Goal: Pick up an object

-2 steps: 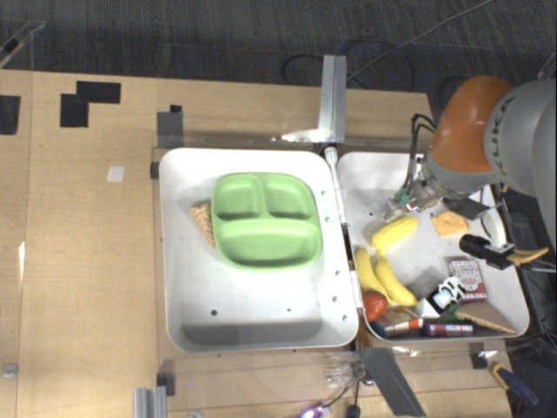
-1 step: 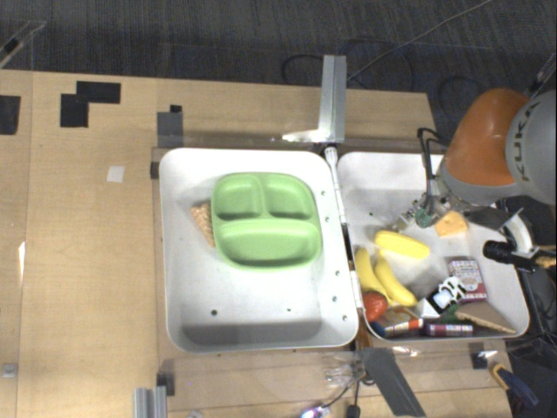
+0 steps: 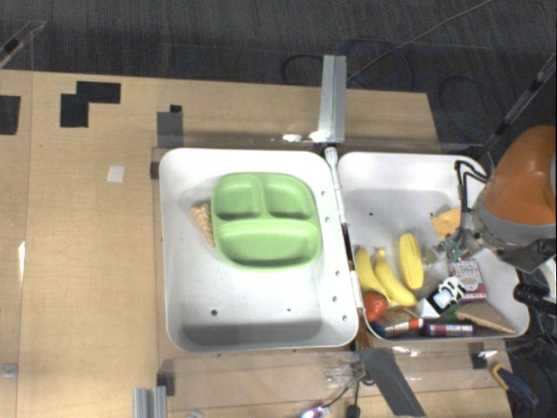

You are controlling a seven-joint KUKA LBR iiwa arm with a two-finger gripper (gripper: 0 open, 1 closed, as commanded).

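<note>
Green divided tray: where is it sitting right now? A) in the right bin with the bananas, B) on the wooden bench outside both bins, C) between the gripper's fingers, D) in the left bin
D. The green divided tray lies flat inside the left bin, while the bananas are across the divider in the right bin.

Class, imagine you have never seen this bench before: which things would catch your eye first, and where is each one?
First comes the bright green divided plate, lying in the left bin. Next, the yellow cluster in the right bin: bananas beside an ear of corn, with a red tomato at their lower end. At the right edge, the arm's orange band hangs over that bin.
</note>
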